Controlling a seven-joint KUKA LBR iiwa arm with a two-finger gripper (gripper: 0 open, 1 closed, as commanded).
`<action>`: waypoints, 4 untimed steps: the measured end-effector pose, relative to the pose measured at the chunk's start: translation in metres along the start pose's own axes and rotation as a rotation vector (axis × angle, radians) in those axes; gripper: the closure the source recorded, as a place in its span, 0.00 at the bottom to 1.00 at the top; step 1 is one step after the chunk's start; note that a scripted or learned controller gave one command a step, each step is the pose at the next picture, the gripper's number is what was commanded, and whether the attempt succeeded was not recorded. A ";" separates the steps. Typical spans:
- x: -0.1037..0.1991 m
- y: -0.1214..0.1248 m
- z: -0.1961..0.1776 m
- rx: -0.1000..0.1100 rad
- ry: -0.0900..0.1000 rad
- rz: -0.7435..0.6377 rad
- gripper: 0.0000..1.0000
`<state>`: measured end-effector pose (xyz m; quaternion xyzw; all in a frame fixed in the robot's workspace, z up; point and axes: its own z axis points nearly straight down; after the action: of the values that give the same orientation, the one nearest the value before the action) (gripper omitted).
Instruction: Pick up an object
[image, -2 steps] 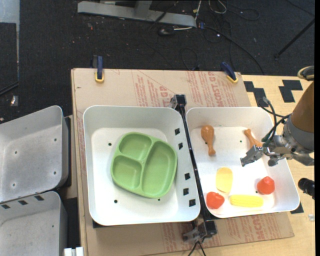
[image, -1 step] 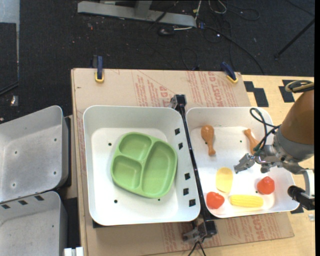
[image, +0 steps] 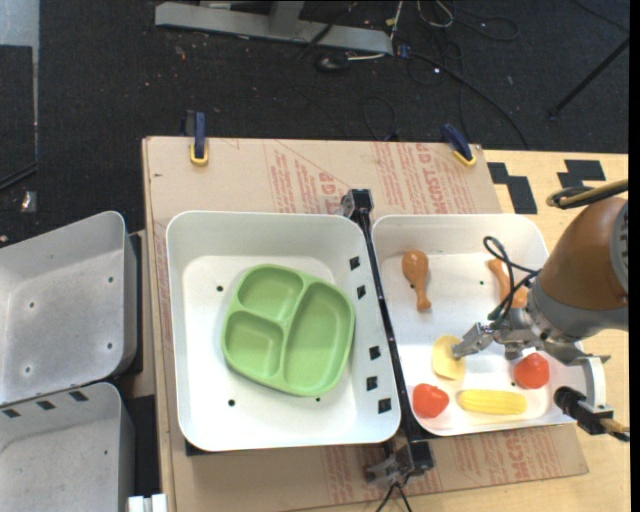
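Note:
My gripper (image: 478, 343) hangs low over the right bin (image: 455, 232), just right of a pale yellow slice (image: 445, 358), with its tip at the slice's edge. A red ball-like piece (image: 532, 371) lies just below the wrist. Along the bin's front edge rest a red tomato (image: 430, 400) and a yellow corn cob (image: 491, 402). Farther back lies a brown drumstick (image: 418, 278), and an orange piece (image: 497, 270) is partly hidden behind the arm's cable. I see nothing held in the gripper.
The left bin (image: 200, 250) holds a green divided plate (image: 288, 328). A black divider (image: 378, 310) runs between the bins. The arm's orange-banded body (image: 595, 262) covers the right bin's right side. White lids (image: 60, 300) lie left of the bench.

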<state>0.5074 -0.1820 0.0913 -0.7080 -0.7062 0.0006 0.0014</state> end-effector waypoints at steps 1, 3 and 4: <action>0.000 0.001 -0.013 -0.004 -0.001 0.001 1.00; 0.007 -0.003 -0.123 -0.009 -0.003 -0.006 1.00; 0.060 -0.009 -0.117 -0.002 0.000 -0.009 1.00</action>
<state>0.4990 -0.1224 0.2086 -0.7049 -0.7093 -0.0001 0.0008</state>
